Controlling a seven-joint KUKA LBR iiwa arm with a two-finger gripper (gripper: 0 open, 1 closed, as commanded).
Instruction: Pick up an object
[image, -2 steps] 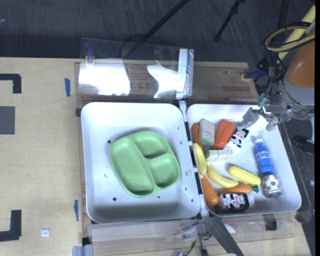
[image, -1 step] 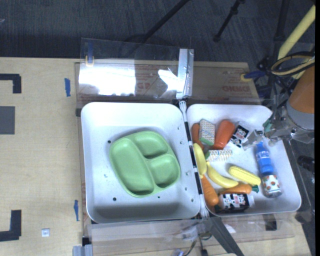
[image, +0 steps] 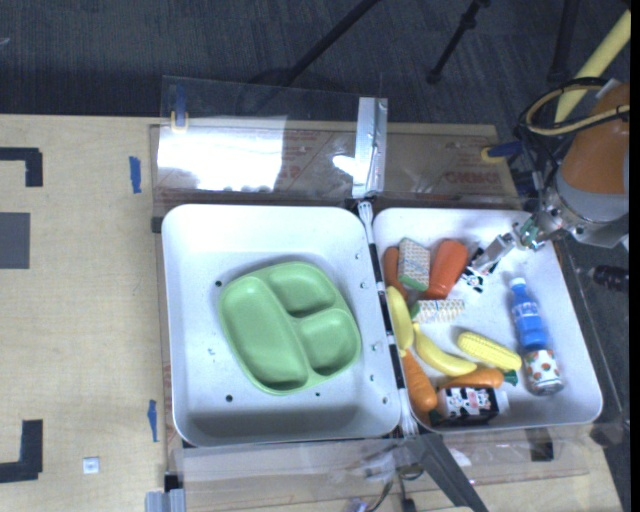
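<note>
Nearest the camera, a black-and-white carton (image: 468, 403) lies at the front of the right bin (image: 585, 400), touching an orange carrot (image: 420, 385). Behind them: 2 bananas (image: 435, 350), a corn cob (image: 488, 349), a blue bottle (image: 526, 314), a small can (image: 543, 372), a second orange piece (image: 447, 268). Any of these could be the pick target. Tool (image: 528, 236) sits over the bin's back right corner; nothing between its fingers, spread or pressed together I cannot tell. Step: approach, no pick yet. Next move needs lining up over 1 item, probably the bottle, and descending. Left bin (image: 200, 240) holds a green tray (image: 290, 325).
</note>
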